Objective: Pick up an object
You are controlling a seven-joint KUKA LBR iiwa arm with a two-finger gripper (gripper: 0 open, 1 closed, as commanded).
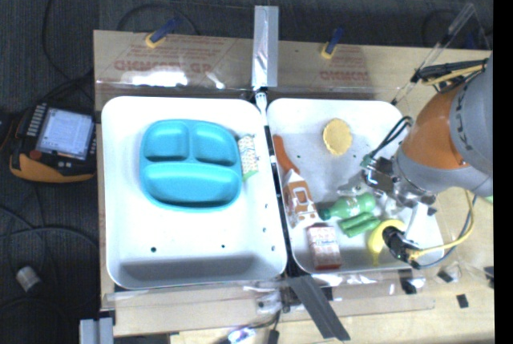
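My gripper [370, 188] reaches into the right bin [309, 119] from the right and sits low over its right middle. Just below and left of it lies a green object [346, 214], touching or nearly touching the gripper. A yellow object [375, 236] lies beside the green one near the bin's front right. A round yellow disc [337, 136] rests near the back of the bin. An orange and white bottle [293, 188] lies along the bin's left wall, and a red and white box [323, 245] sits at the front.
The left bin [128, 254] holds a blue divided tray [191, 162] and a small pale green packet [248, 155] by its right wall. A metal divider [265, 46] stands behind the two bins. A handheld device [56, 138] lies off the bench at the left.
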